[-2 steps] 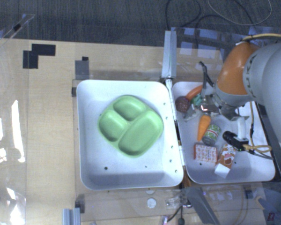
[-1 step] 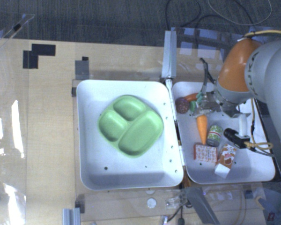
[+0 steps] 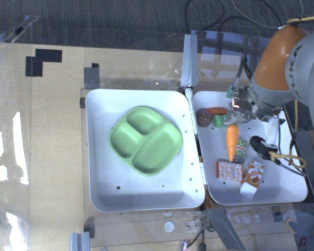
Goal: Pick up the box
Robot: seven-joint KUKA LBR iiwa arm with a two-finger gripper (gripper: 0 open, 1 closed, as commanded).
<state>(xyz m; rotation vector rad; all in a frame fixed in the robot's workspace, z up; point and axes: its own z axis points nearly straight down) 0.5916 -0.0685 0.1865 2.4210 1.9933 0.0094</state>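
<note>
Packaging lies nearest the camera, in the front part of the right bin (image 3: 285, 184): a flat red box (image 3: 229, 170) lying face up, and just beside it on its right a brown-and-white carton (image 3: 251, 175), tilted and seemingly touching the red one at a corner. Either could be the box the task means; the red one looks the cleaner target, since it lies flat with bare floor on its left. A good pick would probably drop straight down on it, jaws set across its shorter side, keeping clear of the carton so it is not dragged along. Behind the boxes stand a small green-and-white can (image 3: 242, 149) and a carrot (image 3: 232, 140), which points toward the back; its lower tip is near the red box, so the descent should stay forward of it. Farther back, the gripper (image 3: 238, 114) hangs over the carrot's top end, well apart from both boxes and holding nothing that I can see. Whether its jaws are wide or narrow I cannot tell, as the wrist covers them. Beside it lie a small green piece (image 3: 219, 121), a dark round fruit (image 3: 203, 117) and a reddish item (image 3: 217, 110), too small to name. The left bin (image 3: 99, 192) holds a green divided plate (image 3: 146, 140).
</note>
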